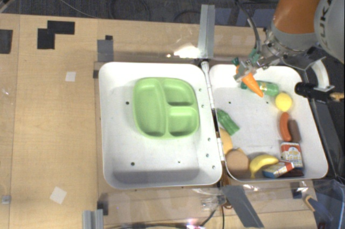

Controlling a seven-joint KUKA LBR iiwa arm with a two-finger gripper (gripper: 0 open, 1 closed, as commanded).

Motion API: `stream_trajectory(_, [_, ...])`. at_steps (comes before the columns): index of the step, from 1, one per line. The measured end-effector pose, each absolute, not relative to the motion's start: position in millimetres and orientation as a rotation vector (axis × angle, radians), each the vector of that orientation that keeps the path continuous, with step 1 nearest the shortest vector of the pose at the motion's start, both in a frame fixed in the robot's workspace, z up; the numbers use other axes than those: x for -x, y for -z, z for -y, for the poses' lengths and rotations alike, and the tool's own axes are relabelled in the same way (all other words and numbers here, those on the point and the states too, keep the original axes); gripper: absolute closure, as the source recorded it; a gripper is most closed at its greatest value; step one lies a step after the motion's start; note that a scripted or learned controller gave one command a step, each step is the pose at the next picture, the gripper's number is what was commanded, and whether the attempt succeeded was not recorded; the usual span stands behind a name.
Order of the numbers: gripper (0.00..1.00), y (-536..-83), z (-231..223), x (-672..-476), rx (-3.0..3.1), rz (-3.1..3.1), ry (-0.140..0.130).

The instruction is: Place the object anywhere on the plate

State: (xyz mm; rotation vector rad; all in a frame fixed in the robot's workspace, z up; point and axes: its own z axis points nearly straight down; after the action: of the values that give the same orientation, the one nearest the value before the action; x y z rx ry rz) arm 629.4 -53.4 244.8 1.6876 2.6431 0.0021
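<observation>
Nearest the camera, well below the gripper, a cluster lies along the right bin's [318,168] front edge: a banana [262,162], a brown rounded piece [236,159] just left of it, and a small printed carton [291,153] to its right. Closer to the gripper, a red-and-brown sausage pair [288,127] and a yellow lemon [284,102] sit below and to its right, while a green leafy piece [227,122] lies below and to its left, against the divider.

The gripper [249,67] hangs over the right bin's far left corner. A toy carrot [252,84] sits directly at its tip, orange body angled down and to the right, green top up near the gripper. Whether the gripper is spread or closed cannot be told from here, nor whether the carrot is truly pinched or merely lying beneath. A green can-like item [268,87] rests touching the carrot's right side.

The green divided plate [164,106] lies well to the gripper's left and somewhat nearer the camera, in the middle of the left bin [116,163].

My reading is that the pick-up step is in hand, the carrot being the likely object. The next move calls for a secure hold, a lift clear of the divider, a sweep left, and a release over any compartment.
</observation>
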Motion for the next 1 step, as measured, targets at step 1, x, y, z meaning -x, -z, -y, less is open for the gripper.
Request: stream_trajectory(1, [1.00,-199.9,3.1,-606.6,-1.438,-2.791,-0.003])
